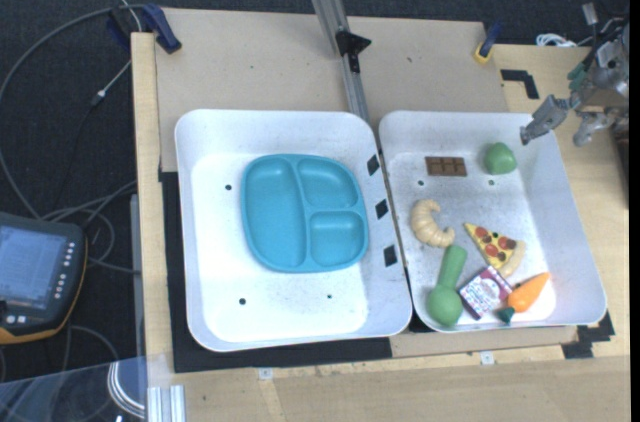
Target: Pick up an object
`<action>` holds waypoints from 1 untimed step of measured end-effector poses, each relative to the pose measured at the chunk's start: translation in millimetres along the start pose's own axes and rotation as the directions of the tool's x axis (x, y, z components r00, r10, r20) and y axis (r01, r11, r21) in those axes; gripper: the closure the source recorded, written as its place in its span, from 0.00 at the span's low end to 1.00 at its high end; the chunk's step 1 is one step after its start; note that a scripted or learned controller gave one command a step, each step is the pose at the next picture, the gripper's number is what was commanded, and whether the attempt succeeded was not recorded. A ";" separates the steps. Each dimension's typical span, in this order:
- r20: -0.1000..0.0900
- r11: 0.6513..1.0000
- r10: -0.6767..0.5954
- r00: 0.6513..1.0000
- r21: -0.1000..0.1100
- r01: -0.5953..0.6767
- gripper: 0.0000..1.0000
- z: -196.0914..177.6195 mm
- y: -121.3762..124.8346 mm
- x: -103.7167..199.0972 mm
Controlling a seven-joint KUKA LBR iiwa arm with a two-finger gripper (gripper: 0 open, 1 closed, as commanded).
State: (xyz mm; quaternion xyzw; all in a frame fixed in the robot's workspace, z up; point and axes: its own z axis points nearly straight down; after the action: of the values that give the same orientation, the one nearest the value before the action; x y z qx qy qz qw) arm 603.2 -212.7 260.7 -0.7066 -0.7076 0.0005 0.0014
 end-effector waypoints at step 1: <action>0.000 1.000 0.000 1.000 0.000 0.000 0.00 0.0 0.0 0.0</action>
State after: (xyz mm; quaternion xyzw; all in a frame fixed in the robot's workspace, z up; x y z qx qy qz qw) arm 603.1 -212.8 260.7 -0.7067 -0.7075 0.0007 0.0014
